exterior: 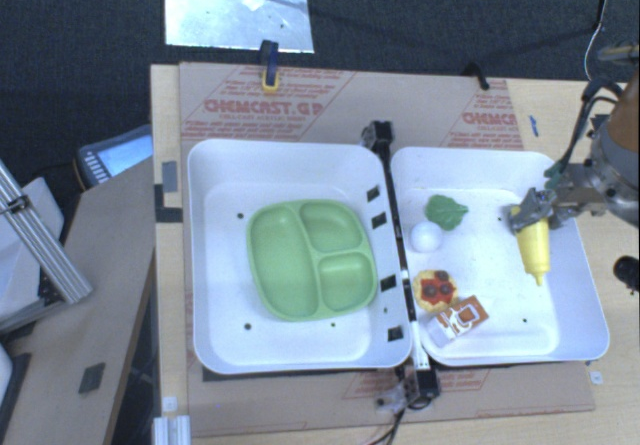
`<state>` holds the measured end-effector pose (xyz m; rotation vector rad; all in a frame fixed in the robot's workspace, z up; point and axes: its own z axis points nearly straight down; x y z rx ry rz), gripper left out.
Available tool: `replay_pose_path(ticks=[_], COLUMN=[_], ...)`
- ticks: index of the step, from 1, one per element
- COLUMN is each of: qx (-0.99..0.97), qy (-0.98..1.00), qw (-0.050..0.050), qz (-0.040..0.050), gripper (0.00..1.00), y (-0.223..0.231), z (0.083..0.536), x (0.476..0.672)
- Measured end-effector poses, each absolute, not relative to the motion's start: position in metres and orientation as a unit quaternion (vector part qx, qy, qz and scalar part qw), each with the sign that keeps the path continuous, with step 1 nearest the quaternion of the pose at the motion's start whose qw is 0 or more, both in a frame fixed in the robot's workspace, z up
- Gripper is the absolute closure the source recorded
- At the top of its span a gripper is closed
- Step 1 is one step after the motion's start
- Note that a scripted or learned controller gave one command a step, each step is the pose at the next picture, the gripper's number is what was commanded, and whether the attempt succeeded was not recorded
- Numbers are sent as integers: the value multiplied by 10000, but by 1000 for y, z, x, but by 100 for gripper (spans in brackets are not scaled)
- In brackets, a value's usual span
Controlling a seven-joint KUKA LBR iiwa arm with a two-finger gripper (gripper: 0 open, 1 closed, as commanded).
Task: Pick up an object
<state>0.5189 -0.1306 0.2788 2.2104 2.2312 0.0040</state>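
nearest the lens, along the bottom edge, lies the front lip of the surface, a tan board with red lettering on its protective film; it carries both bins. left bin: white, shallow, holding a green divided plate of three compartments, lying flat near the bin's middle. right bin: white, shallow, set edge to edge with the left one, a black strip of clips between them.

arm: grey, entering from the right over the right bin's far right corner. its pincer sits at the top end of a yellow bottle-shaped object, which lies in the right half of the right bin, pointing toward the front. whether the pincer is apart, together or clamped on that object cannot be told at this resolution.

remaining contents of the right bin, left half: a green leafy toy toward the back; a small white ball just beside it; a red and yellow item nearer the front; a white and orange packet touching it, nearest the front corner.
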Motion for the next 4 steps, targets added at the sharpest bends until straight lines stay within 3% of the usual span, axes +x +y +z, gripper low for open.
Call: replay_pose_path(ticks=[4], qx=[7034], qy=[7108], qw=[-12], qz=[4], gripper=[100], y=[91], z=[222], x=[529])
